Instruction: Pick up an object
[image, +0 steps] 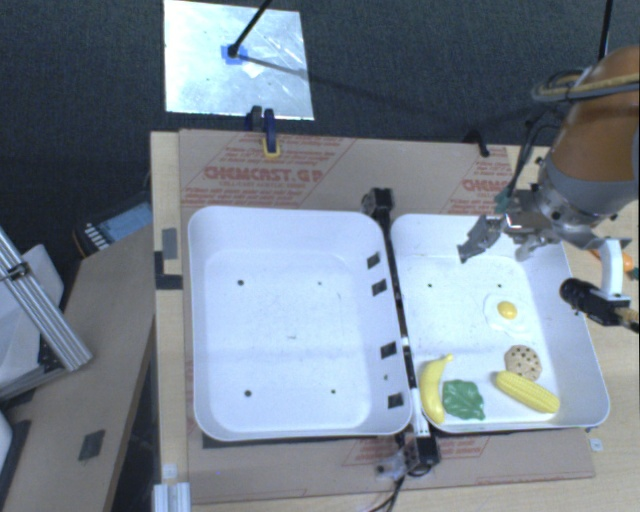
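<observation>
Gripper above the right bin, nothing held

Gripper (505, 238) hangs at the upper right of the frame over the far part of the right bin (440, 262), its fingers spread apart with nothing between them. Toward the lower right of that bin lie a fried egg (505, 311), a cookie (522, 361), a corn cob (527, 392), a banana (433, 388) and a green leafy piece (463, 400) touching the banana. Left bin (215, 240) sits beside it.

You see: dark carpet floor (420, 70) | shiny metal sheet (238, 58) lying on it | brown cardboard bench top (300, 170) | aluminium rail (35, 305) at left
</observation>
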